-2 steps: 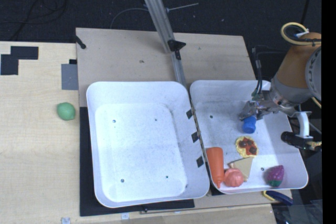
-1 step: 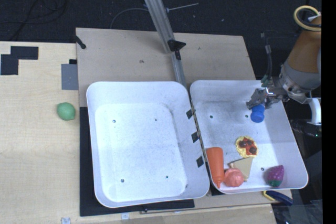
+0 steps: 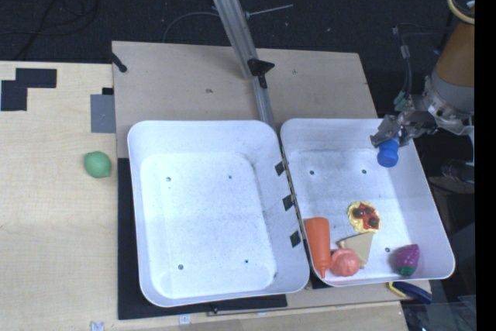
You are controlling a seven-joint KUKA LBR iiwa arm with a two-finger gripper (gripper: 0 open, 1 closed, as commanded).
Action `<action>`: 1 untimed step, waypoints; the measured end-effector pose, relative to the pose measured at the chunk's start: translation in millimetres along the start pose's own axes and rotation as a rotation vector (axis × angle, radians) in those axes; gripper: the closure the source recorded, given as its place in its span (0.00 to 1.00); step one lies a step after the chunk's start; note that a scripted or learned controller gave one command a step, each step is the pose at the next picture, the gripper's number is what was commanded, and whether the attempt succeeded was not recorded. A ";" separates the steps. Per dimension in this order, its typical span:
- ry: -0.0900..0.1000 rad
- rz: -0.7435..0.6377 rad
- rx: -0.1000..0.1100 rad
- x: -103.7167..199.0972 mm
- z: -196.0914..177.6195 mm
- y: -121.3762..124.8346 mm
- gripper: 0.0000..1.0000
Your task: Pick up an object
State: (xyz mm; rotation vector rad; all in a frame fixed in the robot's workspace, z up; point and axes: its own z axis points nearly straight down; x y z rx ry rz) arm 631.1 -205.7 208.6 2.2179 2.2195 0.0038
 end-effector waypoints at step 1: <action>0.000 0.001 0.001 -0.6 -52.3 0.8 1.00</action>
